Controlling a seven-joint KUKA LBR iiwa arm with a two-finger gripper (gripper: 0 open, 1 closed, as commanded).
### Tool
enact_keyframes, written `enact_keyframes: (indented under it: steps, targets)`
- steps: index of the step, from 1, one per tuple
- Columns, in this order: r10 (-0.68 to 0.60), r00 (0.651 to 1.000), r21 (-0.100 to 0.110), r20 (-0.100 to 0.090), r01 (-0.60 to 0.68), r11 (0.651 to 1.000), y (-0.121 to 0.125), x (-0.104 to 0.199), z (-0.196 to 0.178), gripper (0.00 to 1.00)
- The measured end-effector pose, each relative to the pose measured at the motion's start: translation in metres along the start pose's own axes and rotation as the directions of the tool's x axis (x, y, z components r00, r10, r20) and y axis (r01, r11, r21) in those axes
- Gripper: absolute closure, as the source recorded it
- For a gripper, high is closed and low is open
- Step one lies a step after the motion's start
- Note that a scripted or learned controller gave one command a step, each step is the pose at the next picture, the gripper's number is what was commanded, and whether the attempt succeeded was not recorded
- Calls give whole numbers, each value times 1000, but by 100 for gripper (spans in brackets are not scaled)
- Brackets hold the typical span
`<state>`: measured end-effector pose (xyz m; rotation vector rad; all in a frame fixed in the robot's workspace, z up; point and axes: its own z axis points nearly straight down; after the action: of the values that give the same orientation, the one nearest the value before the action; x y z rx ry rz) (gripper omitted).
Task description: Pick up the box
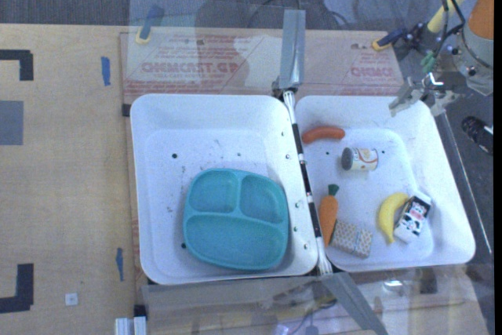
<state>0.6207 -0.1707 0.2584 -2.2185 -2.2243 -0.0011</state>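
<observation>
A small white box with black markings lies in the right bin near its front right corner, touching a yellow banana. A tan speckled block lies at the front of the same bin. My gripper hangs over the bin's far right corner, well behind the box and apart from it. Its fingers look spread open with nothing between them.
Also in the right bin are a sausage, a small can on its side and a carrot. The left bin holds a teal divided plate. A metal divider runs back between the bins.
</observation>
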Motion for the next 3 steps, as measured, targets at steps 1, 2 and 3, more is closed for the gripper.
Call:
enact_keyframes:
  steps: [1,2,3]
  targets:
    - [-35,999,1,0,35,999,-33,44,-34,0]
    - [-215,977,0,0,215,977,-28,75,68,0]
    - [-412,911,-6,4,412,911,-36,5,170,0]
